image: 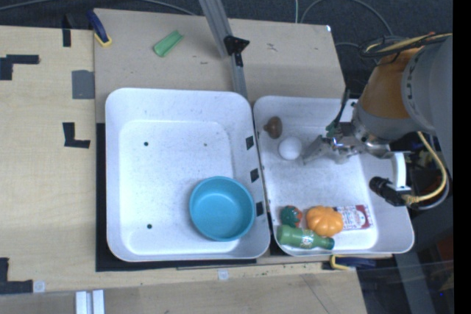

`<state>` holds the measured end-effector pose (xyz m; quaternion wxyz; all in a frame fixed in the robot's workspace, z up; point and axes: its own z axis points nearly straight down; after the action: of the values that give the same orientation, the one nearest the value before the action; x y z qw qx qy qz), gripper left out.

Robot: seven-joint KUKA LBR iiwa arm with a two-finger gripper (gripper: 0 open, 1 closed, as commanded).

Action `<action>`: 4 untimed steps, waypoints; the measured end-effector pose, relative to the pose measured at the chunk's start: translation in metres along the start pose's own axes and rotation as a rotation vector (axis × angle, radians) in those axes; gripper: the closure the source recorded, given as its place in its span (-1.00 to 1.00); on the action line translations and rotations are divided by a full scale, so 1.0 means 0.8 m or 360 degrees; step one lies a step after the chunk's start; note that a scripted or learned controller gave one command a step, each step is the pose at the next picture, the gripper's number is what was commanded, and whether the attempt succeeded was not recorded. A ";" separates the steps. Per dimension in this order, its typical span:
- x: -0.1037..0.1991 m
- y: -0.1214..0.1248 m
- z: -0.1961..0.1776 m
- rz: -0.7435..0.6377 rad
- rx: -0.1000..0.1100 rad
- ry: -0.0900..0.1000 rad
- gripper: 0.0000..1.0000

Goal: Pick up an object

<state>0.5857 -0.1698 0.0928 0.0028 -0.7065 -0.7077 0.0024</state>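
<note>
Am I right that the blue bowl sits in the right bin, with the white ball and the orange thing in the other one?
Not quite. The camera view shows the blue bowl in the left bin. The white ball and the orange thing lie together in the other one, the right bin, where the arm reaches in.

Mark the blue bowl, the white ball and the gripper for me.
blue bowl (221,208): camera view, on its inner floor, in the left bin.
white ball (290,149): camera view, on its top, in the right bin.
gripper (313,151): camera view, at its tip, beside the ball.
</note>
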 end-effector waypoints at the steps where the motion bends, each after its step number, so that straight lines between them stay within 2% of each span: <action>1: 0.001 0.002 -0.017 -0.0002 -0.0007 0.0000 1.00; 3: -0.004 0.013 -0.138 0.0000 -0.0020 -0.0004 1.00; 4: -0.004 0.013 -0.155 0.0001 -0.0012 0.0000 1.00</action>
<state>0.5970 -0.1728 0.2170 0.0000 -0.7067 -0.7076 -0.0001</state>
